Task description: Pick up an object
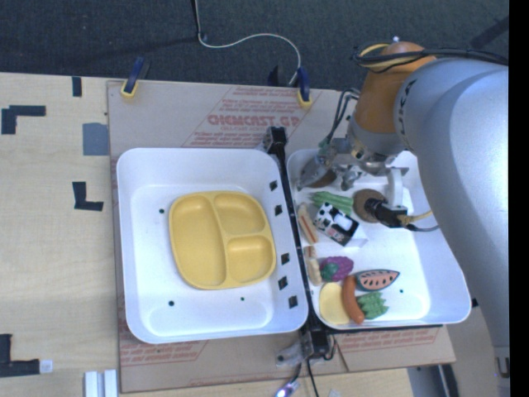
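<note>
My gripper (pixel 329 172) reaches down into the far end of the right bin (pixel 442 281), below the orange-banded wrist. Just in front of it lie a green toy (pixel 329 199), a black-and-white patterned block (pixel 335 220) and a brown round piece (pixel 366 203). Further forward sit purple grapes (pixel 335 267), a watermelon slice (pixel 377 279), an orange sausage (pixel 353 298) on a yellow disc (pixel 331 303), and a green leafy piece (pixel 374 306). Tan sticks (pixel 307 222) lie along the bin's left wall. I see nothing held.
The left bin (pixel 145 222) holds a yellow divided plate (pixel 221 240). A black divider with clips (pixel 285 222) runs between the two bins. The large grey arm body (pixel 463 155) covers the right bin's far right side. A cable (pixel 248 40) loops behind the bench.
</note>
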You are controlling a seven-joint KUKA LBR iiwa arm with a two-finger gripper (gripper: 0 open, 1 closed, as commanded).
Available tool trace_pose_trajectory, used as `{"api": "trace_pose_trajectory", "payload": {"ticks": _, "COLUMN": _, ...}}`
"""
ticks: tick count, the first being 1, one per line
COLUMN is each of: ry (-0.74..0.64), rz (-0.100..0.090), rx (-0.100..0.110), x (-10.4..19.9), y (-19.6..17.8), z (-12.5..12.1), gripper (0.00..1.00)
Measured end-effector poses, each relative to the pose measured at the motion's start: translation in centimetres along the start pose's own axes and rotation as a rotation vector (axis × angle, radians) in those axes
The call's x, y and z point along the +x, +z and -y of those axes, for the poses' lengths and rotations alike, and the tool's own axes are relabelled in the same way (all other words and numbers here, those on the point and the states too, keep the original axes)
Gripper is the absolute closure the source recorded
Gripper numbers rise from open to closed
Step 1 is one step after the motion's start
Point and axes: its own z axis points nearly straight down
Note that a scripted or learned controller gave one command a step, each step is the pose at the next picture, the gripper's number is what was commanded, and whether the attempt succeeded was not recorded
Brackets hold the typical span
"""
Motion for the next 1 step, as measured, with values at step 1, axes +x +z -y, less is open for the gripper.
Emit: {"api": "trace_pose_trajectory", "payload": {"ticks": 1, "ry": -0.001, "rz": 0.000, "rx": 0.001, "x": 0.03, "y": -0.99, "z": 0.00, "gripper": 1.00}}
